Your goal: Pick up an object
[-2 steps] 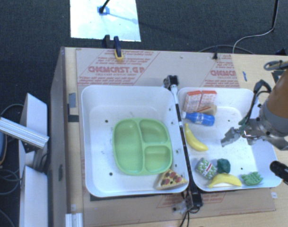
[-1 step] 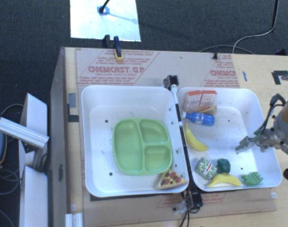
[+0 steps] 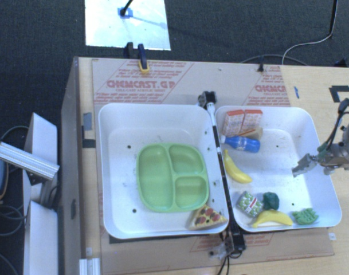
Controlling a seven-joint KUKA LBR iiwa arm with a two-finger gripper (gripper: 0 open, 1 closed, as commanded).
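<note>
My tool (image 3: 303, 166) hangs at the right white bin's (image 3: 320, 153) far side, grip state unclear; nothing lifted, the yellow plastic banana (image 3: 236, 169) untouched

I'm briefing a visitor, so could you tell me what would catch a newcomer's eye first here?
The green tray in the left bin, with a pizza slice at its lower corner. Next, the right bin's toy food: two bananas, a blue bottle, an orange carton.

green tray (image 3: 173, 176) | white bins (image 3: 114, 153) | yellow bananas (image 3: 236, 170) | blue bottle (image 3: 242, 144) | orange carton (image 3: 243, 121)
</note>
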